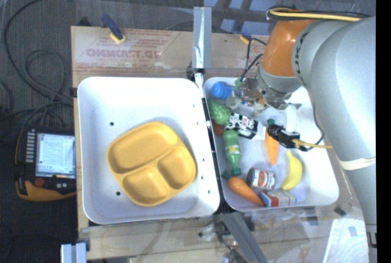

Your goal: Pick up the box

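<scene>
The tool is hanging low over the back part of the right bin, under the arm's orange band. Honestly can't tell from this angle how it's set. Right under it sits a black-and-white patterned thing, touching or nearly so, hard to say which.

The box looks to be the small red and white one down at the front of the right bin, lying flat, well apart from the tool. It's wedged just beside a carrot and a little can with a red label. A banana lies right next to the can, and a green bottle runs along the bin's left wall, with a blue ball at the back.

The left bin has a yellow divided tray lying in it at a slant. Both bins sit on the worktop.
</scene>
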`<state>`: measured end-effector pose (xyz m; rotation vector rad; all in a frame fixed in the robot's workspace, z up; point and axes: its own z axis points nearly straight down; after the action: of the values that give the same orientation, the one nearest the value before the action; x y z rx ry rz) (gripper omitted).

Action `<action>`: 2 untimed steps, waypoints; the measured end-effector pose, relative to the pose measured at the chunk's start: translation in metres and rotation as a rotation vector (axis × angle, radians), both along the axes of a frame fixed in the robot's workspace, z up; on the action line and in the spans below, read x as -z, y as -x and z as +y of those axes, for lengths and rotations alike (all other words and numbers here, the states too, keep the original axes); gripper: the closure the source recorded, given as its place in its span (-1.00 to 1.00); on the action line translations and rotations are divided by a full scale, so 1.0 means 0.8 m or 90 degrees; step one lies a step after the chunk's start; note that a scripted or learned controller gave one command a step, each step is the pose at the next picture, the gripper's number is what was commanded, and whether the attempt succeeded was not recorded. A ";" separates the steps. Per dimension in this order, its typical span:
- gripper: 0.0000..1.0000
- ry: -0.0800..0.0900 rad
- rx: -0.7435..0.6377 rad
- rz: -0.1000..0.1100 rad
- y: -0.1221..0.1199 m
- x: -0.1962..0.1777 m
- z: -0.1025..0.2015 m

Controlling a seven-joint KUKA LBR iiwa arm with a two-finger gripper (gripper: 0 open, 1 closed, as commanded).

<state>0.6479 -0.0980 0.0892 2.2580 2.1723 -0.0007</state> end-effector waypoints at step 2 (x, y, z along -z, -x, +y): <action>-1.00 -0.002 0.095 -0.006 0.200 -0.002 -0.036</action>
<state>0.4878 -0.1270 0.0909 2.4102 1.9957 0.0137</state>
